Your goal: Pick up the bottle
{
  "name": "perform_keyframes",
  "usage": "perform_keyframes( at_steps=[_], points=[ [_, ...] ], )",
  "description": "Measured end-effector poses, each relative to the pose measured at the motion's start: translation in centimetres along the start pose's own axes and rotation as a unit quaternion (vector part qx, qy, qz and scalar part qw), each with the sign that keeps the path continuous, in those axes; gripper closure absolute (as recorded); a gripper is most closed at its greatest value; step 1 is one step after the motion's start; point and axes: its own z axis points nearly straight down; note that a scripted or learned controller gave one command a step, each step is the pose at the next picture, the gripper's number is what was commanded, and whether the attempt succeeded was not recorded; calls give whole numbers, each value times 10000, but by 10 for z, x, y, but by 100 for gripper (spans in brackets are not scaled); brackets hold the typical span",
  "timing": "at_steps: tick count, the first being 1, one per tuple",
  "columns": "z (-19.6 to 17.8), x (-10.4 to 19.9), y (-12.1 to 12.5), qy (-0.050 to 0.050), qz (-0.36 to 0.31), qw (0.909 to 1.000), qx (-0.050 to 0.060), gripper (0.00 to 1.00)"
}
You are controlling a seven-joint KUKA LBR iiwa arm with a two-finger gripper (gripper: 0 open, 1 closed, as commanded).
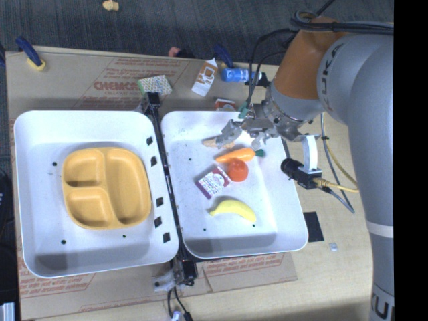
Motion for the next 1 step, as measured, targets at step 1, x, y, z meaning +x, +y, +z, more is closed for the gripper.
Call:
perform_keyframes(
  at_steps=[1],
  points=[
    [-10, 1, 0, 3, -24, 10000, 11, 100]
  ],
)
